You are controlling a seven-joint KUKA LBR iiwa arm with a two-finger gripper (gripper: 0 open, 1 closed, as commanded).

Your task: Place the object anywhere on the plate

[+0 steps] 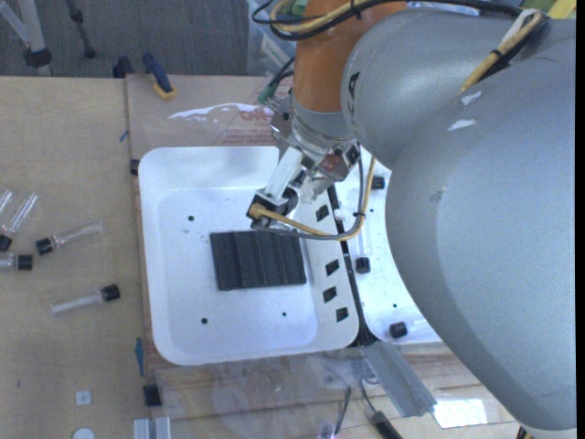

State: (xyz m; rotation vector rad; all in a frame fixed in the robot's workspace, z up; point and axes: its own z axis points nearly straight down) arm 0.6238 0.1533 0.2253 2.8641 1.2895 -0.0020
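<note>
- Where the bench lies bare to the L of the bins, I see a few clear vials (78,236) w/ black caps, scattered on the wood.
- Far side, a small blue tool (160,80) lies on the brown board (210,99) behind the bins.
- Then the L bin (151,273): white, shallow, rounded corners.
- On its floor the black ridged slab (259,260) lies flat, a bit R of centre, long side running L to R, ridges running near to far. It's the task's thing as far as I can read it.
- Next the gripper (309,174), over the far R part of the L bin, just beyond the slab's far R corner. Can't tell from my feed whether it's open or closed; the wrist is in the way.
- A row of small black squares (331,268) runs near to far along the L bin's R wall.
- The R bin (398,305) is mostly covered by the arm (457,208); two small black knobs (398,330) show on the visible strip.
</note>
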